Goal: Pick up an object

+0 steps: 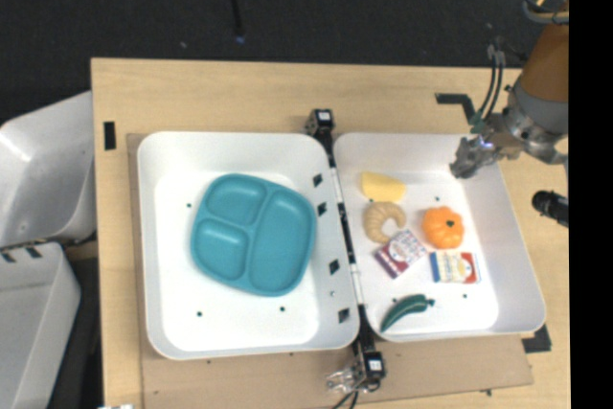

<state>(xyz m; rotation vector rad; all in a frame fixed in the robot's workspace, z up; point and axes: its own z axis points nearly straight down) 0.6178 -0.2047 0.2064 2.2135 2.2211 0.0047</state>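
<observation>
The right bin (498, 206) holds several small items: a yellow wedge (382, 187), a tan croissant (383, 219), an orange pumpkin (442, 227), a purple-and-white packet (399, 253), a white, red and blue packet (452, 267) and a green pepper (406, 309). My gripper (466, 158) hangs at the bin's far right part, above and to the right of the pumpkin, with nothing seen in it. Its fingers are too small and dark to read.
The left bin (163, 177) holds a teal divided plate (254, 233). A black clip (320, 121) sits at the far end of the seam between the bins. The grey arm with its orange band (546, 72) comes in from the right.
</observation>
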